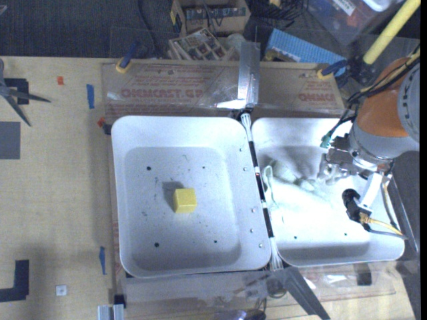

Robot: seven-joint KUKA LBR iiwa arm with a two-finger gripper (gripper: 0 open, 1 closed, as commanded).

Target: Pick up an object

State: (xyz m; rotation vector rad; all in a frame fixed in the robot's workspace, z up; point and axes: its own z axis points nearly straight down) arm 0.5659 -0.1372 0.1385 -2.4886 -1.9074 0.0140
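Yellow block (185, 200): small, matte, roughly cubic, resting on left bin's (133, 145) smooth white floor. Gripper (328, 172) over right bin (293, 239); finger state unclear.

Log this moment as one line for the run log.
arm: over right bin | gripper: low in right bin | yellow block: left bin, untouched | pick: not done

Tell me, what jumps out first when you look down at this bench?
A small yellow foam cube sits alone near the middle of the left shallow white plastic bin. Over the right shallow white plastic bin, the grey robot arm with its orange band reaches in from the right, its hand low above pale, blurry items there.
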